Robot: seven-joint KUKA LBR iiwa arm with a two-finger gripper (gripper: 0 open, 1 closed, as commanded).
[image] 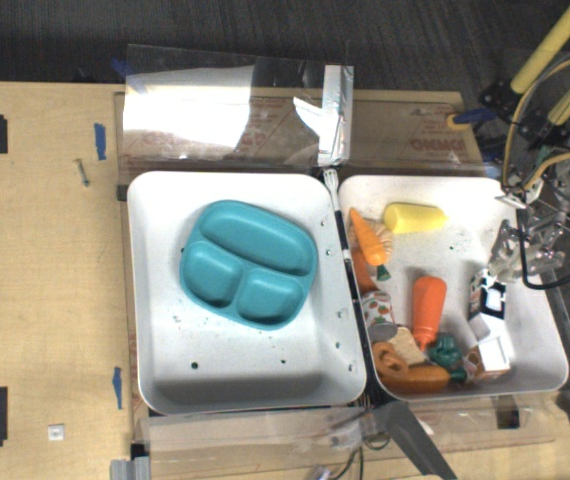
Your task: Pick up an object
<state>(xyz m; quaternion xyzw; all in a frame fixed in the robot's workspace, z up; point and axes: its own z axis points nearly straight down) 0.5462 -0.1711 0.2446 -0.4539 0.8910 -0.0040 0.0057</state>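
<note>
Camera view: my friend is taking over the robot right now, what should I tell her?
Pincer: low over the right bin's right side; open or shut, unclear.
Things: teal divided plate in the left bin. Right bin holds a yellow piece, two toy carrots, and a jumble of small toys along the front wall.
Done: nothing seen lifted.
Left: grip one object and raise it.

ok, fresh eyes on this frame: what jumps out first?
The big teal divided plate sitting alone in the left bin stands out most. Next, the cluttered right bin: a yellow piece near its far edge, an orange carrot in the middle, and more toy food heaped at its near edge. The gripper hangs over that bin's right rim.
</note>
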